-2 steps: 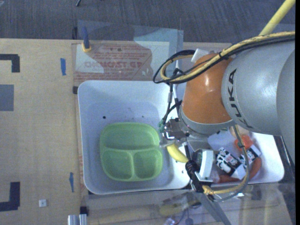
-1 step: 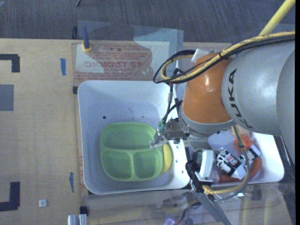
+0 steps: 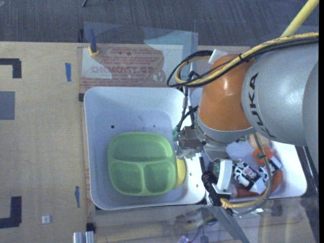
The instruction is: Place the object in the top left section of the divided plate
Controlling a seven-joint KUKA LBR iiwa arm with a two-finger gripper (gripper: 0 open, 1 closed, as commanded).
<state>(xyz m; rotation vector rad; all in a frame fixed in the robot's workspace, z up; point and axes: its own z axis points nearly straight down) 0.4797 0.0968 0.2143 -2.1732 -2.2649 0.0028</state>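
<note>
Take the green divided plate (image 3: 142, 163) as your reference: it lies flat in the lower part of the left bin (image 3: 101, 110), one long section on the side away from you and two smaller sections nearer you, and all three look bare. Touching or just under the plate's right rim you will see a yellow object (image 3: 180, 171), of which only a curved sliver is exposed; I judge this to be the thing to place, though its shape cannot be confirmed. Immediately right of the plate, over the wall between the bins, sits the gripper (image 3: 190, 142) with its cables, and whether it is released, clenched or grasping anything cannot be told from this angle, because the wrist covers it. Beyond that, further right of the plate, the right bin (image 3: 298, 184) holds a clutter of orange, white and black items, mostly hidden beneath the arm (image 3: 273, 95). Past the plate's far side, the left bin floor is bare white, and a printed sheet (image 3: 124, 67) lies on the bench beyond. Note the risks: a grasp made so close to the rim could snag or tip the plate; a thin, partly tucked object may slip free; and a release on the wrong side of a divider would land it in a near section instead of the required one.
</note>
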